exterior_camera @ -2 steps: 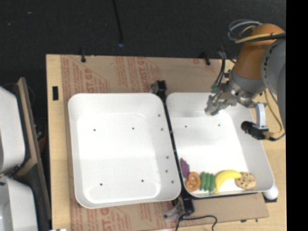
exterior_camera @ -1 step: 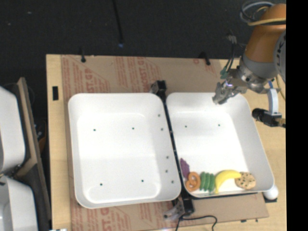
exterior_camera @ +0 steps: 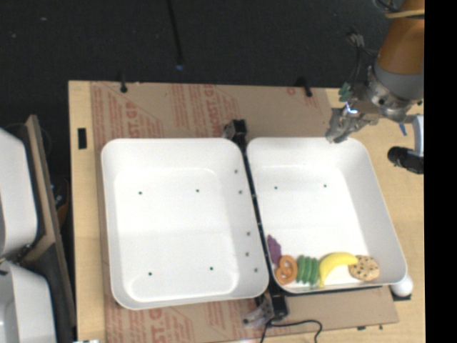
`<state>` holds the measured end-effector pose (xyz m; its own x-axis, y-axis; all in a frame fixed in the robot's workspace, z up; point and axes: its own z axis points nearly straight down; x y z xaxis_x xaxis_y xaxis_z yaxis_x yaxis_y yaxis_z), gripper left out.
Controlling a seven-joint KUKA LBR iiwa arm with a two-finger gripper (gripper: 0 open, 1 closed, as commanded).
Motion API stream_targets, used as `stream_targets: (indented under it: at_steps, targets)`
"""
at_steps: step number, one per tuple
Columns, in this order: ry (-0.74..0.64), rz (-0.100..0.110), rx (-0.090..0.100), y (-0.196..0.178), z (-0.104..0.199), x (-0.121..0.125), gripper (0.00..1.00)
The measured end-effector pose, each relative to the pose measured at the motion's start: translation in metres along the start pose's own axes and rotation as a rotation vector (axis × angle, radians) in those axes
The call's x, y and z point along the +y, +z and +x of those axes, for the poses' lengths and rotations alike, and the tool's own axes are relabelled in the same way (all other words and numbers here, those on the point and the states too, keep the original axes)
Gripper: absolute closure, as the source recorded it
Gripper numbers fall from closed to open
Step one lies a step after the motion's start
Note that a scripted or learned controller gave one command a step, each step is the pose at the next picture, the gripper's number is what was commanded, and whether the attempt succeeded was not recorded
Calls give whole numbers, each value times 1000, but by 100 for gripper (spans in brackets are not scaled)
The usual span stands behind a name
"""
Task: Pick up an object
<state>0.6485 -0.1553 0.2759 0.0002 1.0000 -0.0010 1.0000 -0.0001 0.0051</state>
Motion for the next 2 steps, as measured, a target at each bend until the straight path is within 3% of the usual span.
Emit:
stream_targets:
  at_steps: [2]
  targets:
    - [-3,5,1,2,95,6,100]
